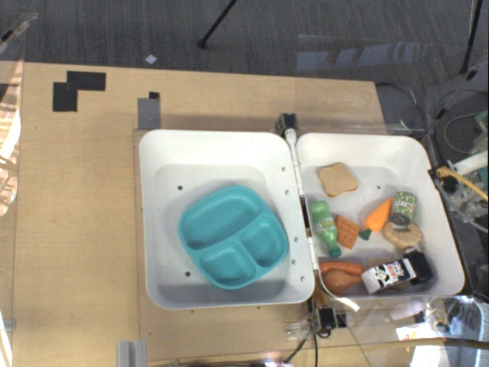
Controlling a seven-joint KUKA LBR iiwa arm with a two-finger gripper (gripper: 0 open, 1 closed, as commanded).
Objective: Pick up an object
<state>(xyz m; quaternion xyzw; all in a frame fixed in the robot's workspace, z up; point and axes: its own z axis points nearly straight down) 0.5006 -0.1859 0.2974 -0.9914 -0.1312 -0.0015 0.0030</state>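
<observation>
Left white bin: teal three-compartment plastic plate. Right white bin: green toy bottle by the divider, long axis up-down in frame; tan bread slice; orange toy carrot (leafy end lower left). Pincer state: cannot tell.

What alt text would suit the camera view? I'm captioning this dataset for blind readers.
Seen from above, two white bins sit side by side on a wooden bench: the left bin holds a teal divided plate, and the right bin holds toy foods, including a bread slice, a carrot, a green bottle and a small can.
</observation>
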